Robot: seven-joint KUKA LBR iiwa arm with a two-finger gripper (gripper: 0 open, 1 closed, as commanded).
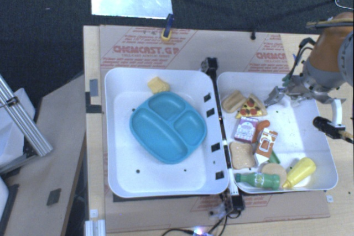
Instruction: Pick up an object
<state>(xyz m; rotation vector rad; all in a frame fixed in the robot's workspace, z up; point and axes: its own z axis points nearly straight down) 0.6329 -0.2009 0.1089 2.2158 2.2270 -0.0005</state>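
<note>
Gripper point(275, 96) reaches leftward over the right bin point(326, 166), slanted; its state I cannot tell.

1 fixed camera above bench point(138, 41), slanted down, 2 bins.

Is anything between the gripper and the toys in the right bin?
Nothing visible. The gripper hangs over bare floor at the back of the right bin; the nearest toys, the pizza slice and bread, lie just to its left, uncovered.

Grey arm point(332, 58) enters from right, orange band above wrist, gripper point(275, 96) angled down-left.
</note>
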